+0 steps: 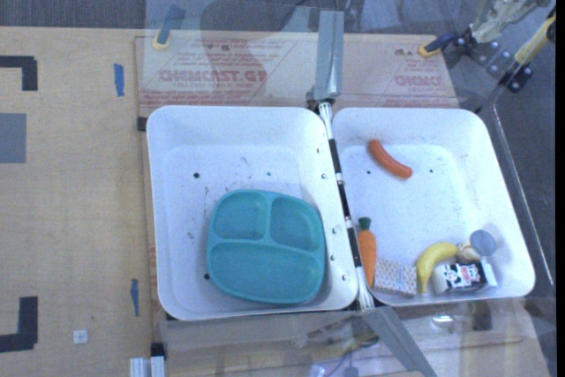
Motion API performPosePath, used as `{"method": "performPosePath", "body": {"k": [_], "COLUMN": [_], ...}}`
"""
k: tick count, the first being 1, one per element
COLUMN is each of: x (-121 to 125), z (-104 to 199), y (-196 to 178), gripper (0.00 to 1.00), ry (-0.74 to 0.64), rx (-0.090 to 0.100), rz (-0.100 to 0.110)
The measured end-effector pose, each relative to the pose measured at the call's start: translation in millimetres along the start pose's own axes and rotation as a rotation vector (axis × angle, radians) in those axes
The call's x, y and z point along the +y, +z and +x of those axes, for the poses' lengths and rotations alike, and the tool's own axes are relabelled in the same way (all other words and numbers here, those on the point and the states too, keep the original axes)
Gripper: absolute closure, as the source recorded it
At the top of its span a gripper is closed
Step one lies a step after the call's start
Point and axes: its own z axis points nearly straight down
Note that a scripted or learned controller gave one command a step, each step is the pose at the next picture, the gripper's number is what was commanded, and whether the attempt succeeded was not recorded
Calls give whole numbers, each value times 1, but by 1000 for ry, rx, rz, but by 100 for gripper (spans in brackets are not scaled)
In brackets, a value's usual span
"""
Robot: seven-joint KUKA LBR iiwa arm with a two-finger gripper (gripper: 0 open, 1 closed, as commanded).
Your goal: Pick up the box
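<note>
Nearest the camera, in the near right corner of the right bin (494,156), lies the box (464,276), a small black-and-white printed carton on its side. A banana (434,261) curls against its left end, and a small grey round object (483,241) sits just beyond it. Further left we see a patterned packet (397,278) and a toy carrot (366,248) along the dividing wall. The left bin (177,146) holds a teal divided plate (265,247).

We judge the box light and fairly stiff, perhaps smooth-faced. Its long sides look best to pinch, though the banana and the bin wall crowd it.

Farther off lies a sausage (389,159). Beyond the bins, at the far right, we take the blurred shape for the gripper (509,0), well apart from the box. We cannot tell whether it is open or closed.
</note>
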Motion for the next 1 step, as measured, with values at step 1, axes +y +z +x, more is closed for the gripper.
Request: {"method": "performPosePath", "body": {"k": [1], "x": [5], "z": [90], "y": [0], "gripper": [100], "ry": [-32], "rx": [0], "rz": [1]}}
